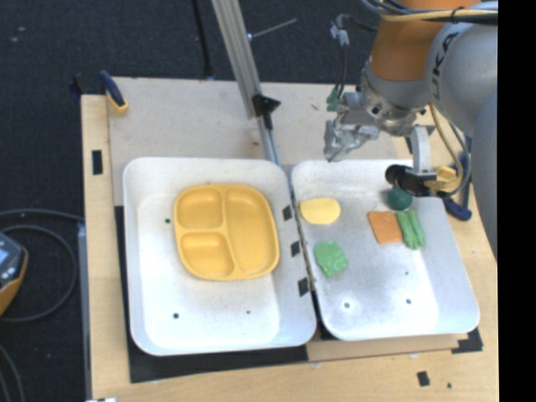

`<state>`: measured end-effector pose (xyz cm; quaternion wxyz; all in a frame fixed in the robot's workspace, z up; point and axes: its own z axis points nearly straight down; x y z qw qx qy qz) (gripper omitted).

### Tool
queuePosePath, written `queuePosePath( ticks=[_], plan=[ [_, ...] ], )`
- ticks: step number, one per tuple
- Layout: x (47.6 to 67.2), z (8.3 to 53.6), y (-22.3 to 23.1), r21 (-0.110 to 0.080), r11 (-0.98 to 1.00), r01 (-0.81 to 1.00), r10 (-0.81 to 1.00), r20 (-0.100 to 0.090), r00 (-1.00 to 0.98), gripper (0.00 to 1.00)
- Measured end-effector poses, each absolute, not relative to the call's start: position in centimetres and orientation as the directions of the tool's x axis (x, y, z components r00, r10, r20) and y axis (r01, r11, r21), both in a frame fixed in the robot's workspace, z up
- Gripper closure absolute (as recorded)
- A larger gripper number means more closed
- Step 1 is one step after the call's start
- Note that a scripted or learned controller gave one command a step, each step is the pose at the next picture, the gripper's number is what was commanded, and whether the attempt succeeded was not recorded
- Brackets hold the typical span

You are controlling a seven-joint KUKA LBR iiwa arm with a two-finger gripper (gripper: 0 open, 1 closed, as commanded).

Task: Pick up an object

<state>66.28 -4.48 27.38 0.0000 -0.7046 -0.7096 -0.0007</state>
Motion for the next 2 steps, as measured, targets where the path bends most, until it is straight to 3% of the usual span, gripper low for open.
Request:
queuePosePath(
  ticks=[2],
  plan=[
    [64.2, 24.3, 6.1, -0.001, 0.007, 1.000, 1.000, 0.001, -0.007, 1.00]
  ],
)
